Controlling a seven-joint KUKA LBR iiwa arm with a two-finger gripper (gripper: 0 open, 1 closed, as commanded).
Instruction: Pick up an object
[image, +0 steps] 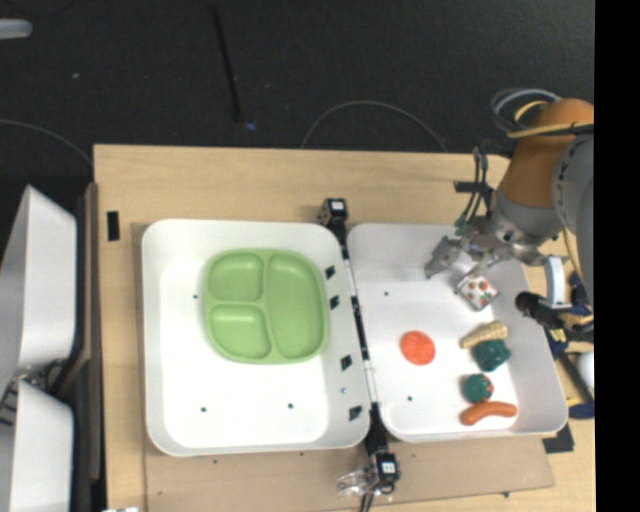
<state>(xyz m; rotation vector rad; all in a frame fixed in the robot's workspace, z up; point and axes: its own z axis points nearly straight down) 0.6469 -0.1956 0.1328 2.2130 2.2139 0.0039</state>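
Grey two-finger gripper over right white bin (back corner), jaws apart, nothing between them; white red-dotted die just beside, round orange disc nearer front.

Bright, even overhead light, slightly soft focus; white bins perhaps overexposed

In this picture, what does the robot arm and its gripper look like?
The arm is grey and rounded, with a wide orange band above the wrist. Thin dark cables run along its left side. The gripper is small, made of grey metal, with two thin fingers.
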